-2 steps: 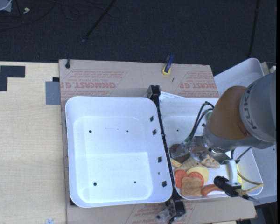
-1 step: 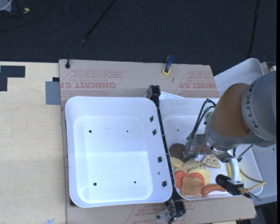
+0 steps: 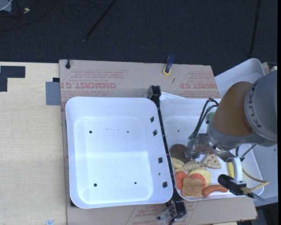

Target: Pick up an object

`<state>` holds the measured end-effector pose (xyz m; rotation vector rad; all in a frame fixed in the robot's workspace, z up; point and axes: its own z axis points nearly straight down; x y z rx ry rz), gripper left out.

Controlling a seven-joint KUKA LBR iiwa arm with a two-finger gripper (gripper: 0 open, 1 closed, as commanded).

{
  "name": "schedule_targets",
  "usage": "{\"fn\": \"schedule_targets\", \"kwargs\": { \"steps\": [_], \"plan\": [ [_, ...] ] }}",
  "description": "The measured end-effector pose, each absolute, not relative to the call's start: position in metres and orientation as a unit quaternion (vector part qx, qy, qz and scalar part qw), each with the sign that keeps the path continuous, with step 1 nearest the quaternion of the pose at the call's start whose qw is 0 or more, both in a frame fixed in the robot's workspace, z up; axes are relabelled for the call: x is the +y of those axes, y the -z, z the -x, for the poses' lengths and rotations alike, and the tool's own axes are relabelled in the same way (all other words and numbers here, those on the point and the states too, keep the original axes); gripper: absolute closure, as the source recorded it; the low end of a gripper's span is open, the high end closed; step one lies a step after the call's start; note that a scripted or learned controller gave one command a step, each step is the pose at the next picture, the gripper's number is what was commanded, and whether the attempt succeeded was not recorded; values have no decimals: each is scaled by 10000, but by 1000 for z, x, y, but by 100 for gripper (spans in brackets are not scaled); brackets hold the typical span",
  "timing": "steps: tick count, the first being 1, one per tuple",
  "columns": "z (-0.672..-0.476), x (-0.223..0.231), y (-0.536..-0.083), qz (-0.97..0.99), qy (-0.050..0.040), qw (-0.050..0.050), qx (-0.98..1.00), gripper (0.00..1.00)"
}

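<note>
Camera view has the gripper (image 3: pixel 196 150) lowered into the right bin (image 3: pixel 183 122), at the upper edge of a heap of toy food that fills the bin's near end. The arm (image 3: pixel 246 109) hangs over the bin's right side and covers much of the wrist, so I cannot tell whether the gripper is spread or pressed together, and nothing can be seen caught in it. Just to its left, touching or nearly so, lies a brown round piece (image 3: pixel 178 151). Directly below the gripper sits a pale ridged piece (image 3: pixel 192 165), and to the right of that a tan wedge with red spots (image 3: pixel 212 161). Further toward the bin's near edge come a red round piece (image 3: pixel 181 178), a yellow slice (image 3: pixel 201 175) beside it, a brown toast-like slab (image 3: pixel 193 187) against the near rim, and a long orange-red piece (image 3: pixel 214 190) to the slab's right. All of them rest on the bin floor or on one another; none is lifted. The far half of the right bin is bare white. The left bin (image 3: pixel 112 149) stands alongside, sharing the middle divider, with only its white floor on show. Both bins sit on a cardboard sheet (image 3: pixel 98 78) laid on the bench (image 3: pixel 23 149).

As a judgement: the reach is done and the gripper is down at the heap, most likely at the brown round piece or the ridged one, but no grasp is confirmed. Closing on a piece, lifting it clear of the heap and showing it held are all left
</note>
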<state>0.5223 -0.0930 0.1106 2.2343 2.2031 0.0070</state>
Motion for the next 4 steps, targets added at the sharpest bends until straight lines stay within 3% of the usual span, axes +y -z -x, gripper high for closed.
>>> {"fn": "schedule_targets", "kwargs": {
  "steps": [1, 2, 3, 4],
  "plan": [
    [-562, -86, -239, -7064, -33, 41, 7078, 100],
    [-571, -66, -385, -7060, -50, 54, 7081, 100],
    [-591, 10, -444, -7050, -22, 14, 7092, 100],
    [-590, 4, -494, -7054, -10, 8, 7088, 100]
  ]
}}
